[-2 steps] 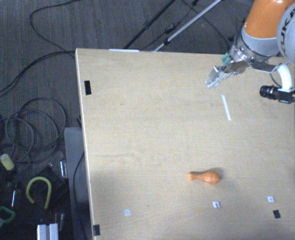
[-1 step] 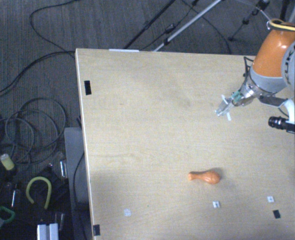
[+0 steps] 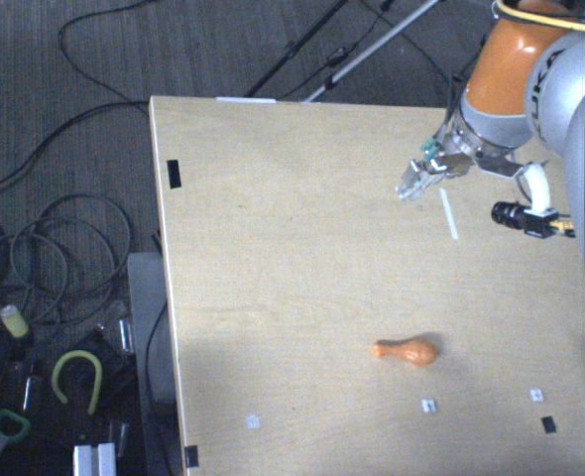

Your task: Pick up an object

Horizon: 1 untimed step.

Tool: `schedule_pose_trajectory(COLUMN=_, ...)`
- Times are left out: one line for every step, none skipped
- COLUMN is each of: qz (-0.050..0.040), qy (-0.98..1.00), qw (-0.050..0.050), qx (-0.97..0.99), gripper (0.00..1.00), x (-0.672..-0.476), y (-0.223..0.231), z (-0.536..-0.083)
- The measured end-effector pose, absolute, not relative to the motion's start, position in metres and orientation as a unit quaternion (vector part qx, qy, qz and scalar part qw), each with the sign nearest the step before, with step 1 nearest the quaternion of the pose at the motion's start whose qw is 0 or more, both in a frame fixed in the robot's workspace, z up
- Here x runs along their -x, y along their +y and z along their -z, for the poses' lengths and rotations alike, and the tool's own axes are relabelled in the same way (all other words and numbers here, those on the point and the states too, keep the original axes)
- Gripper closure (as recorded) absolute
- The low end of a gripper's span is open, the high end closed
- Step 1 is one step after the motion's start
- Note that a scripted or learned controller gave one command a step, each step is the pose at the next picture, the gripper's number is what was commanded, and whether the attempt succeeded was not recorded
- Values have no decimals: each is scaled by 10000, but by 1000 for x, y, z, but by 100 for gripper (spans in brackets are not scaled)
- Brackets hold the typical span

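Jaws (image 3: 411,188) state unclear, holding nothing visible, well apart from orange object (image 3: 408,350) on bench (image 3: 273,266)

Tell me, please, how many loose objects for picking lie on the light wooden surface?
2. An orange pear-shaped object lies near the front, right of centre. A thin white stick lies farther back, just below the pincer. The arm may hide more at the right.

Grey arm (image 3: 568,87), orange band

Partial "KU" lettering (cut off) marks the arm (image 3: 560,87).
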<state>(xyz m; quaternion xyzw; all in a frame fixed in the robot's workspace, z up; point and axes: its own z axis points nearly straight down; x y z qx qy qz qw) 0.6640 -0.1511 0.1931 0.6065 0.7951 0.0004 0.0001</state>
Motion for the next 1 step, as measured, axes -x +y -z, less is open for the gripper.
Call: schedule_pose_trajectory(qz=-7, qy=9083, qw=0, qx=-4183, gripper=100, x=-669, y=-105, z=-173)
